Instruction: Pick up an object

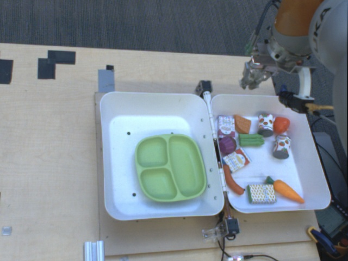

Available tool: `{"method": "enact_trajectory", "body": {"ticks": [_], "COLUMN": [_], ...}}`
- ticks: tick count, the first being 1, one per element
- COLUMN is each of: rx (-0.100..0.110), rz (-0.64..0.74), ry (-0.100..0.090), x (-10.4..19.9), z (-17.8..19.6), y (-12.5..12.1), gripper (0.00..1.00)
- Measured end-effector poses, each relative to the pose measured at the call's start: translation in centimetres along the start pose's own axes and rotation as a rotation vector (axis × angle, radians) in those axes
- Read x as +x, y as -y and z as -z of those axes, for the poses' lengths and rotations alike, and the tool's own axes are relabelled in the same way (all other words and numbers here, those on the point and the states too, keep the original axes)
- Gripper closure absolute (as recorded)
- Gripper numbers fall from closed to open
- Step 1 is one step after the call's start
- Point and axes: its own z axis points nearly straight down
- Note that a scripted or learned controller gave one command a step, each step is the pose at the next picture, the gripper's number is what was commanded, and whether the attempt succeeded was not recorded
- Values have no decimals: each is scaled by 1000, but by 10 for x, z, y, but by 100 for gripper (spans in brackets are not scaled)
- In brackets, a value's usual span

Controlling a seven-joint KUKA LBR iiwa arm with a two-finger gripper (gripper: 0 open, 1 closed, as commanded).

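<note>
The gripper [254, 76] hovers above the right bin's [318, 170] far rim, carrying nothing — I cannot tell its state. Candidates crowd that bin — a toy carrot [287, 190], a purple onion [227, 144] — while the green divided plate [170, 167] fills the left bin [117, 162].

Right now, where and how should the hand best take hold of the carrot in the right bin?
Probably grip the carrot across its thick orange middle, coming straight down from above. It lies flat and slanted, leafy end up-left, tapering toward the bin's lower-right wall; close across the narrow width, clear of the patterned box beside it.
</note>
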Motion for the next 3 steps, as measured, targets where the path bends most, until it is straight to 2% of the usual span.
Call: {"method": "enact_trajectory", "body": {"ticks": [1, 2, 3], "rx": [3, 6, -7], "rz": [-1, -4, -4], "ry": [1, 2, 0], "x": [-1, -55, -54], "z": [-1, -110, -187], "y": [1, 4, 18], "gripper": [0, 0, 0]}}
